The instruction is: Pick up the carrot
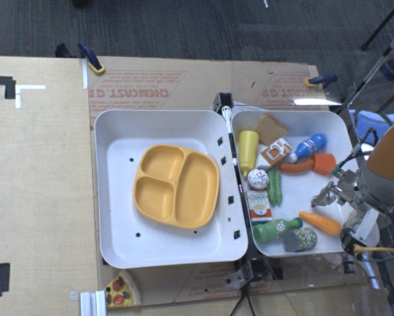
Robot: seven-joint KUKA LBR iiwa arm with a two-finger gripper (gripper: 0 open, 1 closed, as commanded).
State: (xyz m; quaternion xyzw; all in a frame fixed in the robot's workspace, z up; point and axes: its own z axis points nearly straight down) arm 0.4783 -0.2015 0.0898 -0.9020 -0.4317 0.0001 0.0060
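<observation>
One arm reaching in at 3 o'clock; I can't tell the gripper [334, 193] state. Carrot [321, 222] lies in the right bin [342, 125], just off the gripper's 6 o'clock side.

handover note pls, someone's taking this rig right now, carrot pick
Gripper: over the right side of the right bin, above and just right of the carrot; whether it is open or shut cannot be told, and nothing shows in its grasp.
Carrot: lying flat on the right bin's floor near the front right, beside the green bottle and a grey-green toy.
Left bin: holds the yellow divided plate.
Done: arm brought near the carrot.
Left: lower onto the carrot, close on it, lift it.
</observation>
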